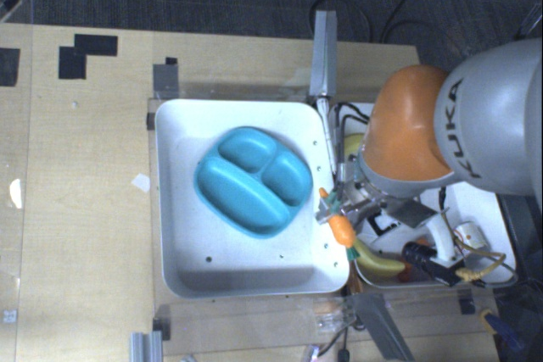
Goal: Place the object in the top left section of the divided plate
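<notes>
A blue divided plate (254, 180) lies tilted in the middle of the left white bin (180, 216), with nothing in its three sections. My gripper (338, 213) hangs over the wall between the two bins, just right of the plate's right edge. It is shut on a small orange toy carrot (341, 230) with a green top. The carrot points down and to the right, above the left bin's right rim. The arm's orange band and grey wrist cover much of the right bin.
A yellow banana (379, 261) lies at the front of the right bin (490, 220), just below the gripper. A pale yellow-green thing (352, 145) shows at that bin's back left. Metal brackets stand at the bins' corners.
</notes>
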`<act>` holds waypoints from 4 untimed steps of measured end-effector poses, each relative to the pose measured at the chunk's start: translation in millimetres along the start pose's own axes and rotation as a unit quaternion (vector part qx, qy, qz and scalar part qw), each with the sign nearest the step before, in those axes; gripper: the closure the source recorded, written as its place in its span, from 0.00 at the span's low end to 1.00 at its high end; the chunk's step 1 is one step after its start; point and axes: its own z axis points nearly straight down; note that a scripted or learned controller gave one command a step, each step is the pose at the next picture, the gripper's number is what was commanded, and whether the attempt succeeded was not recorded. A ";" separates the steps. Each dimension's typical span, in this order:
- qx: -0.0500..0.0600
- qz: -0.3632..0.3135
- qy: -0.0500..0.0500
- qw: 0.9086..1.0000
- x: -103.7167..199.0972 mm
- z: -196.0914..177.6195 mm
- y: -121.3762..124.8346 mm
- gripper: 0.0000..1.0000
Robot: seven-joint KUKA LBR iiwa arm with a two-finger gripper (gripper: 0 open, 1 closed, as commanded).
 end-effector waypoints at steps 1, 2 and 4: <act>0.001 -0.059 -0.001 0.998 -111.3 -0.2 -52.7 1.00; 0.000 -0.093 -0.001 0.996 -60.6 -41.8 -28.2 1.00; 0.000 -0.155 -0.001 0.988 -25.1 -60.3 -11.1 1.00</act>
